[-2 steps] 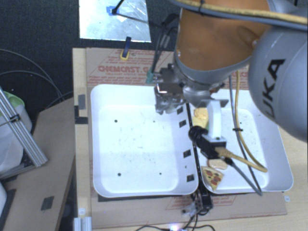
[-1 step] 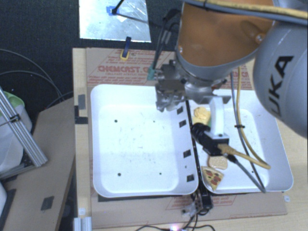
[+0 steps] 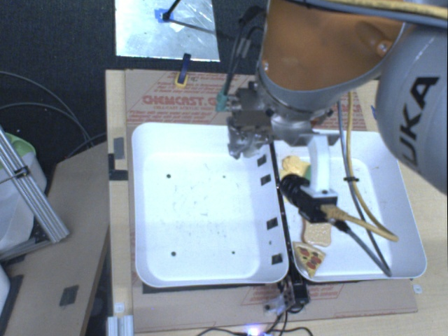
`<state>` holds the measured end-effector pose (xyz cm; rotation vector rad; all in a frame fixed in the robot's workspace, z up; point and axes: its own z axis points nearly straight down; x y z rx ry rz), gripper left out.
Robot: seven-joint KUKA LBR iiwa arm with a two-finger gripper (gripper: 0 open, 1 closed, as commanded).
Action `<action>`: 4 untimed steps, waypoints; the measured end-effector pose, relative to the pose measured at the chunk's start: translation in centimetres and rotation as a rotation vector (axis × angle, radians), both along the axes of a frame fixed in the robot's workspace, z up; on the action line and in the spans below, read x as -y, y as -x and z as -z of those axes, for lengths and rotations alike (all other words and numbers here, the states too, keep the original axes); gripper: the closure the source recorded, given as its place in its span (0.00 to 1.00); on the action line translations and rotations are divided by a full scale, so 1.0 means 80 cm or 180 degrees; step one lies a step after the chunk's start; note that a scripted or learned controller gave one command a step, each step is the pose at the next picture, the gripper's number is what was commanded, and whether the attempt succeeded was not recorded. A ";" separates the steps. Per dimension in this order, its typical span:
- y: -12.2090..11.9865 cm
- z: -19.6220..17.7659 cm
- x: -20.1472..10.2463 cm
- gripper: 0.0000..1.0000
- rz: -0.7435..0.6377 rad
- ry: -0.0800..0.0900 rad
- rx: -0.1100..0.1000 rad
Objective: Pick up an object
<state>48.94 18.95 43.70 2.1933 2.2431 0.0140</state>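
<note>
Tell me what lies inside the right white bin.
The shallow white right bin holds a yellow piece, a tan cracker-like piece and a pizza-slice toy. The grey arm covers the bin's far part.

Arm [image 3: 329, 40] is reaching in over the bins, gripper [image 3: 241, 144] hanging above left bin's [image 3: 189, 208] far right corner. Yellow piece [image 3: 295, 165], toast slice [image 3: 319, 234] and pizza slice [image 3: 310, 259] are lying in right bin [image 3: 392, 208].

Yellow lump [image 3: 295, 165], toast slice [image 3: 318, 234], pizza slice [image 3: 309, 259] lying in right bin [image 3: 392, 208].
</note>
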 end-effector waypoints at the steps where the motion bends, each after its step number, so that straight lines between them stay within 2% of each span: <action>1: -0.001 -0.014 0.000 1.00 -0.0017 -0.0001 0.0007; 2: -0.002 -0.027 0.000 1.00 -0.0034 -0.0002 0.0013; 3: 0.006 0.189 0.020 1.00 0.0076 0.0029 -0.0075; 4: -0.022 0.115 0.083 1.00 0.0084 0.0008 -0.0008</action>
